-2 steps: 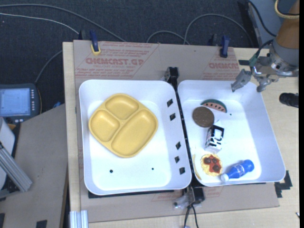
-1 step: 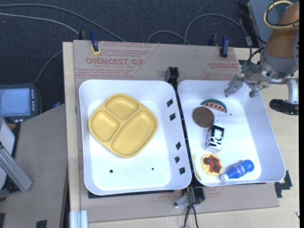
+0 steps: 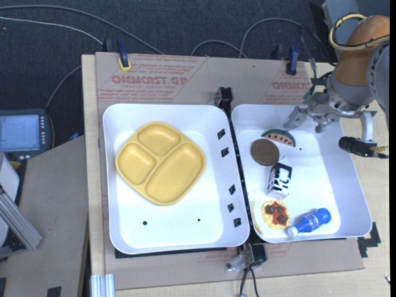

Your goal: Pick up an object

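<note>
The right bin (image 3: pixel 337 166) holds a watermelon slice (image 3: pixel 278 136), a brown round disc (image 3: pixel 265 152), a small black-and-white carton (image 3: pixel 279 180), a toy pizza (image 3: pixel 275 214) and a blue bottle (image 3: pixel 309 220). My gripper (image 3: pixel 308 121) hangs over the far part of this bin, just right of and behind the watermelon slice. Its fingers are spread open with nothing between them. The arm's orange band (image 3: pixel 365 39) rises at the upper right.
A yellow divided plate (image 3: pixel 161 163) lies in the left bin (image 3: pixel 124 221). Black clips line the divider (image 3: pixel 232 166) between the bins. A black fitting (image 3: pixel 359 146) sticks out over the right bin's right rim. Cables run behind the bench.
</note>
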